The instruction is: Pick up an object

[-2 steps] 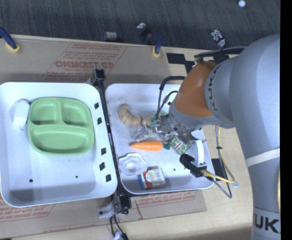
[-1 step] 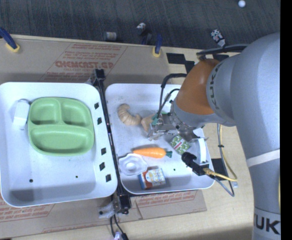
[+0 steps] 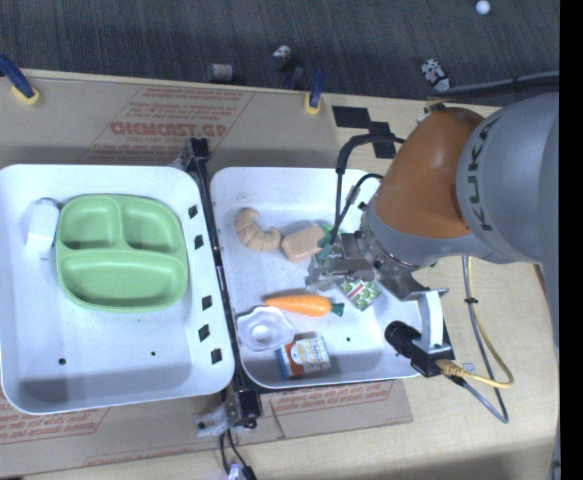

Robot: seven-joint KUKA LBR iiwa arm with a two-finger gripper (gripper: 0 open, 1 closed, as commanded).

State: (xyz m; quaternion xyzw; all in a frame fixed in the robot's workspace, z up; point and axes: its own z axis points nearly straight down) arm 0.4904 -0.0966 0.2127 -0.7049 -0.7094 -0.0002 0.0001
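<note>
Presently the grey arm with its orange band reaches in from the right, and its gripper [image 3: 343, 266] hangs low inside the right-hand shallow white bin [image 3: 271, 182], over a small green-and-white patterned packet [image 3: 359, 291]. Whether the gripper is spread or pressed together cannot be told, since the wrist hides it. Candidates for picking lie close together: an orange plastic carrot [image 3: 299, 305] just left of the packet, a tan toy croissant [image 3: 254, 230], a beige lump [image 3: 302, 242], a white cup-like piece [image 3: 259, 330] and a small printed carton [image 3: 305, 355]. That crowding is the likely risk: the gripper could nudge the carrot aside or pinch the packet's edge and let it slip. The left bin [image 3: 11, 268] carries a pale green sectioned plastic tray [image 3: 121, 250]. Both bins sit on brown cardboard [image 3: 161, 118] over the desk, with dark carpet [image 3: 171, 18] beyond.
</note>
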